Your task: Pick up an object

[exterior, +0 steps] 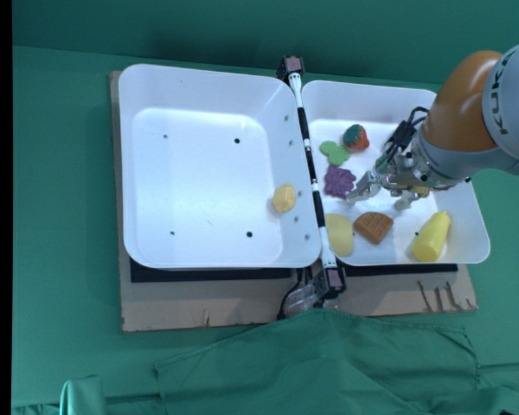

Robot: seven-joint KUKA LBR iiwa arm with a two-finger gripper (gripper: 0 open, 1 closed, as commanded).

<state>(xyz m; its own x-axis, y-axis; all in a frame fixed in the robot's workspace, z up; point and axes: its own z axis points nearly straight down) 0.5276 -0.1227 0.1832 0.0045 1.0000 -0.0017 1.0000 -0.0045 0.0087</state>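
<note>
- The arm [493,111] comes in from the right of the frame, and the jaws [382,187] hang over the middle of the right bin [467,247].
- The jaws look spread, and nothing sits between them, so nothing is held at this point.
- There are plenty of candidates under them: a purple grape bunch [338,181] just left of the jaws, an orange waffle [374,227] just below them, and a pale yellow piece [340,234] against the divider at the bin's lower left.
- A green leaf shape [334,152] and a red strawberry [355,137] sit higher up in that bin, close together.
- A yellow bottle [432,237] lies tilted at the bin's lower right.
- In the left bin [156,93], a small yellow lump [284,199] rests alone near its right wall.
- My read is that this is the approach step, with the jaws lining up between the grapes and the waffle and no pick made yet.
- The next move calls for choosing one target, centring over it, dropping straight down and closing cleanly without nudging its neighbours.
</note>
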